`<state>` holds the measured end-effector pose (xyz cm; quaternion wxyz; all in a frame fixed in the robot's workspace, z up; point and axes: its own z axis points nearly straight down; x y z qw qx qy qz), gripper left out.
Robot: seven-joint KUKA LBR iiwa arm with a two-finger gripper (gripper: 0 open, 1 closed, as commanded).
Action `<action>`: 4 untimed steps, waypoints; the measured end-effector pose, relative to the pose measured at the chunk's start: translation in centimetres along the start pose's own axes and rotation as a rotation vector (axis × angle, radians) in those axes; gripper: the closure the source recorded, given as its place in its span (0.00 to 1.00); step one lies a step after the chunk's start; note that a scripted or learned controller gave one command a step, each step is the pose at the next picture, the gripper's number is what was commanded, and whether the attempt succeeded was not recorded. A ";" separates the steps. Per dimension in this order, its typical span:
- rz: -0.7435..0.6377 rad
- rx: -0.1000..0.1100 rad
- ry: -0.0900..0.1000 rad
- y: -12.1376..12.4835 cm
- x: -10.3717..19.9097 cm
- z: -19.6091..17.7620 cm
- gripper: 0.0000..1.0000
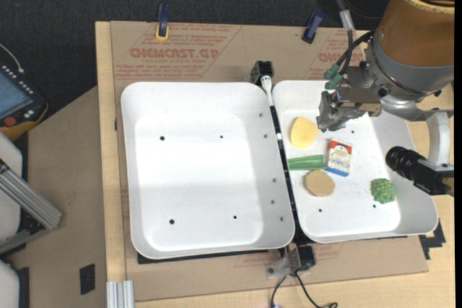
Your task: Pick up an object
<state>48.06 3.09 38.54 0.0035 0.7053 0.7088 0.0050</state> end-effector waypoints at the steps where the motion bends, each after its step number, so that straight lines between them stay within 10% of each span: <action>1: 0.003 0.008 -0.003 0.0 -0.2 -0.5 1.00; 2: -0.005 -0.003 0.003 2.2 8.1 -11.4 1.00; 4: 0.010 0.019 -0.004 -0.2 0.7 1.9 1.00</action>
